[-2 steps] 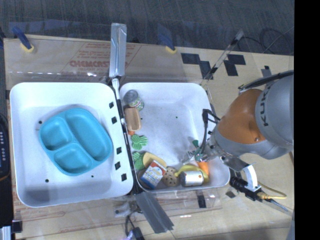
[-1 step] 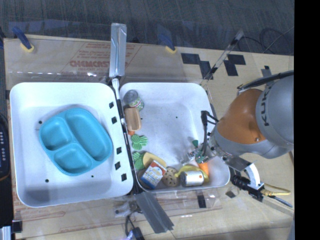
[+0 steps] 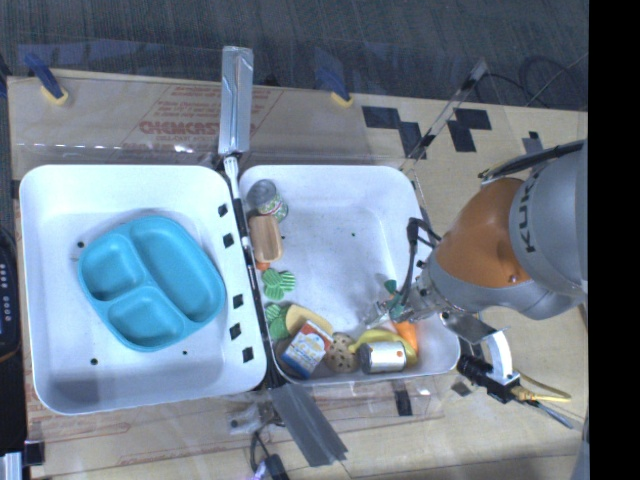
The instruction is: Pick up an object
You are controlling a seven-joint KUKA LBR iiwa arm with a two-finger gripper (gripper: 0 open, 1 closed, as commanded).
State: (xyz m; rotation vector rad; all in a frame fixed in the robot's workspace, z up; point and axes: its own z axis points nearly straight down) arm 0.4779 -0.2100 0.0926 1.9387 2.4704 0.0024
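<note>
Grey and orange, the arm point(image 3: 510, 243) reaches in from the right, and its gripper point(image 3: 392, 306) is down in the near right corner of the right bin point(image 3: 340, 193), among the heap of things there; whether it is parted or closed, and whether anything sits in it, I cannot tell, since its tip is lost in the clutter.

Just beside the gripper lies an orange carrot-like piece point(image 3: 407, 338), touching a silver can on its side point(image 3: 381, 357); a yellow banana point(image 3: 372, 337) rests against the can's upper edge; left of that is a tan die with dark dots point(image 3: 343, 353), then a small printed carton point(image 3: 306, 349), tilted, with a yellow and red slice point(image 3: 309, 320) just above it.

Further out along the bin's left wall sit a green ridged piece point(image 3: 279, 283), a tan block point(image 3: 265, 236) and, at the far end, a round tin with a grey lid point(image 3: 264, 197); the middle of this bin's floor is bare white.

Well apart, in the left bin point(image 3: 50, 298), lies a blue divided plate point(image 3: 150, 280), turned at a slant.
</note>
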